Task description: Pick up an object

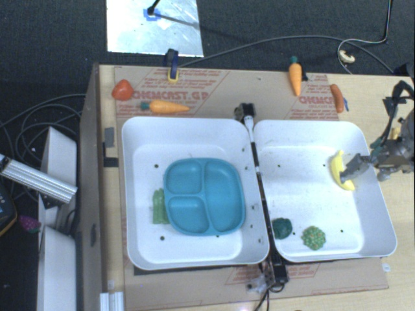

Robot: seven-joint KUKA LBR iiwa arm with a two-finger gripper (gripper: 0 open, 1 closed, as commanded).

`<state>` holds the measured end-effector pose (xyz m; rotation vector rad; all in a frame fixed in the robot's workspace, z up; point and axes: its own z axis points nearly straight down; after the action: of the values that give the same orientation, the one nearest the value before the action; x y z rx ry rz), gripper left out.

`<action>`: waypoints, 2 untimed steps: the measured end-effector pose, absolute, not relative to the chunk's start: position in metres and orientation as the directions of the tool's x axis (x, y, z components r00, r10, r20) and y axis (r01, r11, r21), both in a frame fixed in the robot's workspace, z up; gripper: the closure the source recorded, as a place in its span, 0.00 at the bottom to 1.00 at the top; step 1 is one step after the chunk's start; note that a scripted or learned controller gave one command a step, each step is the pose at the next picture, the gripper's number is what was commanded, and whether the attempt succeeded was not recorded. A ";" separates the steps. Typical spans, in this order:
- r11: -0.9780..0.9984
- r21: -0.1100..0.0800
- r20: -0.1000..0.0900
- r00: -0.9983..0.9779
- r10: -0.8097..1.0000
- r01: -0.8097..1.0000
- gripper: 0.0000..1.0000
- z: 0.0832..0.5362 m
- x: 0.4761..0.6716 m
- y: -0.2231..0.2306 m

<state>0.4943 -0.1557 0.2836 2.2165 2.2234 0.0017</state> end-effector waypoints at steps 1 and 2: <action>0.003 0.000 -0.001 -0.003 1.000 1.000 0.00 0.211 0.585 -0.200; 0.004 0.001 0.000 -0.004 1.000 1.000 0.00 0.167 0.650 -0.206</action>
<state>0.6501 -0.2059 0.1672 2.2163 2.2258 0.0008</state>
